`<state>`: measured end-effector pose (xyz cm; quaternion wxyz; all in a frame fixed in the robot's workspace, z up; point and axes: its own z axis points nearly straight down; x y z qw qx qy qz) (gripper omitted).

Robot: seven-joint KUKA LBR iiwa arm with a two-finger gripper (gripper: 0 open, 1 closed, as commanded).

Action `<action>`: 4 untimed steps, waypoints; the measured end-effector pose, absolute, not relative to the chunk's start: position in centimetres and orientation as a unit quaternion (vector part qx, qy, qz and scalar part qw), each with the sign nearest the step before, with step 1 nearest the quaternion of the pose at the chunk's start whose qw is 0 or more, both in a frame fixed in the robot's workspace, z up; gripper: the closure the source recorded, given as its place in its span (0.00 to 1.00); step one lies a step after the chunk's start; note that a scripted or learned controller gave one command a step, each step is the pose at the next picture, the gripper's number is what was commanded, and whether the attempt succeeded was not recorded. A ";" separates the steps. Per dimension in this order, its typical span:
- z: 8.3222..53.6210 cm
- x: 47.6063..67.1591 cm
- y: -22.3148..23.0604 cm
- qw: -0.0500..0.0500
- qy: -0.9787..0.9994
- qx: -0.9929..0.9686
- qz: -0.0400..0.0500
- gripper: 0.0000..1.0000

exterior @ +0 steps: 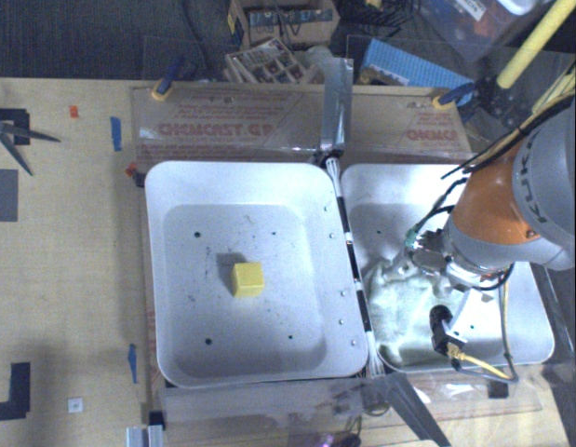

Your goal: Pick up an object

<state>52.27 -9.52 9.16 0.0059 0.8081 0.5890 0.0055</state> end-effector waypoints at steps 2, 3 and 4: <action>19.4 48.0 -3.0 0.002 0.657 0.754 0.001 1.00; 18.4 47.9 -1.9 -0.001 0.760 0.650 0.000 1.00; 18.5 48.0 0.6 -0.001 0.901 0.433 0.000 1.00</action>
